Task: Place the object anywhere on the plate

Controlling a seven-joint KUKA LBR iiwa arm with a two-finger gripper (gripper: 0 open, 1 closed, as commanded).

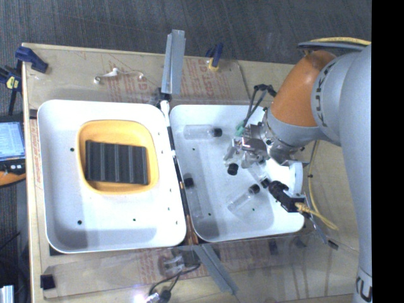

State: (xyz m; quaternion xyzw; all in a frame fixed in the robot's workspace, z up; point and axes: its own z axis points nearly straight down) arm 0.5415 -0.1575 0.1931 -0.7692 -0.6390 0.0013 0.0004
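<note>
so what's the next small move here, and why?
Probably a short descent onto one vial, then close. The gripper sits over the right bin, where clear black-capped vials lie loose, and I can't see one between its fingers. The yellow plate in the left bin carries only a dark ridged block, so nothing has been placed.

— What's under all this?

— Dark grey carpet [95,11], ribbed, running past the far edge. The desk [76,74] itself is pale plywood, scuffed.

— Anything clipped to it?

— Blue clamps: one at the far left corner [30,58], another along the far edge [215,53]. A lit screen [11,141] sits just off the left side.
</note>
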